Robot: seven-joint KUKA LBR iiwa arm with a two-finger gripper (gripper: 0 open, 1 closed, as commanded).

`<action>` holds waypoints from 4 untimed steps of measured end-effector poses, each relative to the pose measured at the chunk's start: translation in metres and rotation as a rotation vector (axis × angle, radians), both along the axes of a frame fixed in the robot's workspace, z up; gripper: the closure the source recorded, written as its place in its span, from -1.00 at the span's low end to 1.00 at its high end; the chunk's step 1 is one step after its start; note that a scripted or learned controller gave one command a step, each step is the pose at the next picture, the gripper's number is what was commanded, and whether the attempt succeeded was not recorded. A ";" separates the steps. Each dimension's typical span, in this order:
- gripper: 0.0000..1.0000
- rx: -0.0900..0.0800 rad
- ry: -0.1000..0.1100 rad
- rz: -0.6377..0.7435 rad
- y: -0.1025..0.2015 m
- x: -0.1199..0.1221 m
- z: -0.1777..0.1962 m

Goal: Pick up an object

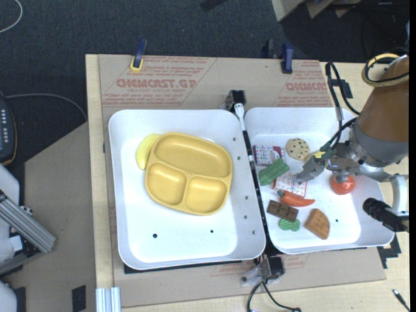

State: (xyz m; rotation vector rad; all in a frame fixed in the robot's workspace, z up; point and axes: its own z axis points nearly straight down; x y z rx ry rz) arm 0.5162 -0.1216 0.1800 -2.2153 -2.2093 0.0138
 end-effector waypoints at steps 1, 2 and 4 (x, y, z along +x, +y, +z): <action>-1.00 -0.002 -0.014 0.003 0.000 0.003 0.007; -1.00 -0.001 -0.011 0.003 0.004 0.013 -0.044; 1.00 -0.010 -0.031 0.000 0.001 0.018 -0.078</action>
